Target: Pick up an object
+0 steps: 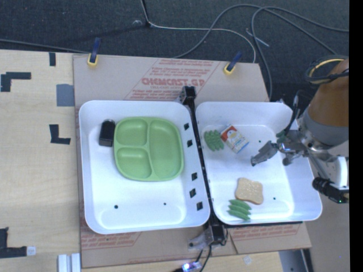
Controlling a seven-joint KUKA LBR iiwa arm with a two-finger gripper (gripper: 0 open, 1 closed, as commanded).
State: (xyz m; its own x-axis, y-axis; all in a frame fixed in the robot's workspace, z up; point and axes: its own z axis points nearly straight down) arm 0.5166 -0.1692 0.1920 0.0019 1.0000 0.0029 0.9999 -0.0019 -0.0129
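The two-finger hand (265, 154) hangs over the right shallow white bin (286, 208), near its right wall, with nothing between its fingers; one dark finger (260, 156) points left and down toward the bin floor, but from this slant I cannot tell whether the fingers are spread or pressed together.

The nearest candidate is the small red-and-white carton (234, 139), lying tilted just to the hand's upper left. The ridged green pod-shaped piece (214, 140) lies just beside it, close to the divider. Below the hand rests the tan slice of toy bread (249, 191), with the green pea pod toy (239, 209) touching or nearly touching its lower edge near the front wall.

To do the pick well, I judge the carton the safest choice: it has bare floor on its right side, so the fingers could straddle its narrow width and descend straight. The bread is flat and likely hard to pinch.

The middle of the right bin is open. The walls and central divider crowd the green pieces. In the left white bin (91, 180) a light green divided plastic tray (149, 148) lies beside a small black block (106, 133), well apart from the hand.
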